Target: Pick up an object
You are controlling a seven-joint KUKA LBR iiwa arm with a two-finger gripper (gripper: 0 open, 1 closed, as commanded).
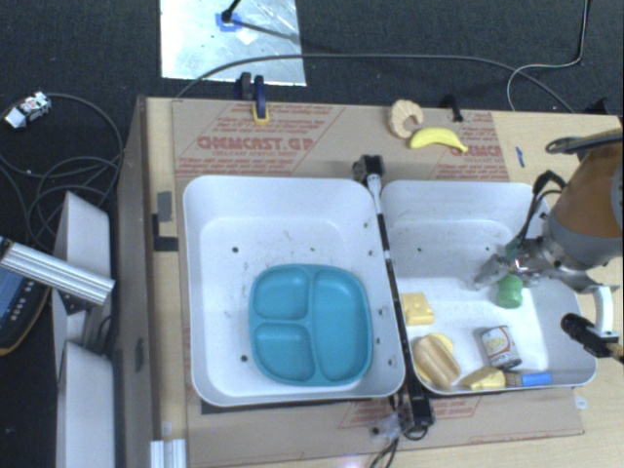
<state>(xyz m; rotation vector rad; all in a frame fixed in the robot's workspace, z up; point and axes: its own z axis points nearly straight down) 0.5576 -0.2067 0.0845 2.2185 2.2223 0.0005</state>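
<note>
Grey two-finger gripper [505,269] seen at right of frame, lowered against small green round object [509,291] in right white bin [458,208]; jaw state cannot be told. Blue divided plate [310,322] pictured in left bin [283,208].

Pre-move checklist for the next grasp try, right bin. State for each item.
1. Pincer is over the right bin: ok.
2. Nearest target: green object lies right by the pincer tip: ok.
3. Object between the fingers: cannot tell; the wrist hides the tip.
4. Room around the green object: ok; the can and yellow block lie apart from it.
5. Front-wall clutter: not ok for a grasp there; bun, can and blue-handled tool sit close together.
6. Left bin holds only a blue plate, away from the arm: ok.
</note>
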